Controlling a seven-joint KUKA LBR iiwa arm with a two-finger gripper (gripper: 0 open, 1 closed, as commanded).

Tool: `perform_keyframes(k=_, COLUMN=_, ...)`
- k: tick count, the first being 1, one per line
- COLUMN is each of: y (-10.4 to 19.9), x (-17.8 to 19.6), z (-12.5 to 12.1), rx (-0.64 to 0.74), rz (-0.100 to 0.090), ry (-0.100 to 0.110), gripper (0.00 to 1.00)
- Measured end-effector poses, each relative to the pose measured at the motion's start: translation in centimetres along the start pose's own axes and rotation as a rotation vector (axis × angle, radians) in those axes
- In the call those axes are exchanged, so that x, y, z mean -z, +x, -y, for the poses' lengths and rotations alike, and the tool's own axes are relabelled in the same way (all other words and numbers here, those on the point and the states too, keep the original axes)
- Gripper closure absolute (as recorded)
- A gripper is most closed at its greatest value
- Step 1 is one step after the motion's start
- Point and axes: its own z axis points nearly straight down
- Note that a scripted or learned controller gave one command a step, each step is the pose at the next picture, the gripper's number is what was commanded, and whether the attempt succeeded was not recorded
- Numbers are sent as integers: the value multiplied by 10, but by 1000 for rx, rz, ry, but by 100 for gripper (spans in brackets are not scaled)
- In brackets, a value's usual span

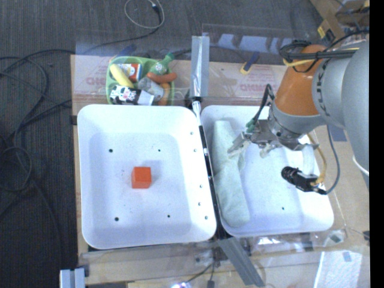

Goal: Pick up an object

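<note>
Bench carries two white bins; left bin (96, 131) has an orange cube (141, 177) near its middle, right bin (300, 218) has a pale cloth (231, 173) along its left side. Step: approach, nothing picked. Jaws (255, 141) hover over the cloth's top; can't tell their opening, nothing visibly held. Next: descend and close.

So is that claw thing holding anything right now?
Gripper: over the right bin, above a pale cloth; open or shut cannot be told, and nothing is seen in it.

Faint red lettering on bench (90, 80), perhaps unreadable.
</note>
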Motion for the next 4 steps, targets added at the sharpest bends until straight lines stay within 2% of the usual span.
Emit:
perform_keyframes(k=1, y=-36, x=29, z=-59, rx=-274, rz=5, ry=-7, gripper=0)
perform_keyframes(k=2, y=-59, x=36, z=13, rx=-423, rz=1, ry=-6, gripper=0)
perform_keyframes(k=3, y=-8, x=-47, z=-35, rx=-638, rz=0, ry=-8, gripper=0)
perform_keyframes(k=4, y=-65, x=48, z=32, rx=-802, rz=3, ry=-5, gripper=0)
